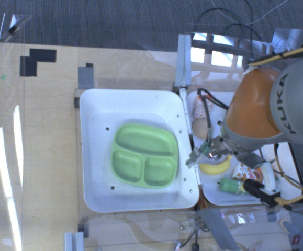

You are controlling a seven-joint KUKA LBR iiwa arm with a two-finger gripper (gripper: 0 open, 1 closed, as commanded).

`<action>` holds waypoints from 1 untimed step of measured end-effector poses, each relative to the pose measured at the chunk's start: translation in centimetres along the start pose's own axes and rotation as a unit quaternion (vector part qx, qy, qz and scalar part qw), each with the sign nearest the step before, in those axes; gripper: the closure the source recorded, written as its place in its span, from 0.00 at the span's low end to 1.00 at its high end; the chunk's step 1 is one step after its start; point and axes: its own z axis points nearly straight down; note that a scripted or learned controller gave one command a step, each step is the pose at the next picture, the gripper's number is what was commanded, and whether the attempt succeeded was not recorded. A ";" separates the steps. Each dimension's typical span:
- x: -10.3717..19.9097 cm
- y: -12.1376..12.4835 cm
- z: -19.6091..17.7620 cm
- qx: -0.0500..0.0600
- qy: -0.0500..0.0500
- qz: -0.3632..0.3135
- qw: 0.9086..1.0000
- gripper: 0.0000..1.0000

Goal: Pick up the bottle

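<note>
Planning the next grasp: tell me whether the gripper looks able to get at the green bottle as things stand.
Probably yes. The green bottle lies on its side in the right bin, uncovered from above, with the gripper hovering close by. The yellow banana lies close beside it and might crowd the grasp.

You're looking at a pale wooden counter [41,156] with two shallow white bins resting on it side by side. The left bin [93,140] sits near the middle, the right bin [209,192] touches its edge. Black tape marks [36,60] lie near the counter's far-left corner.
</note>
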 end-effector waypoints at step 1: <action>0.0 0.0 0.0 0.000 0.000 0.000 1.000 0.00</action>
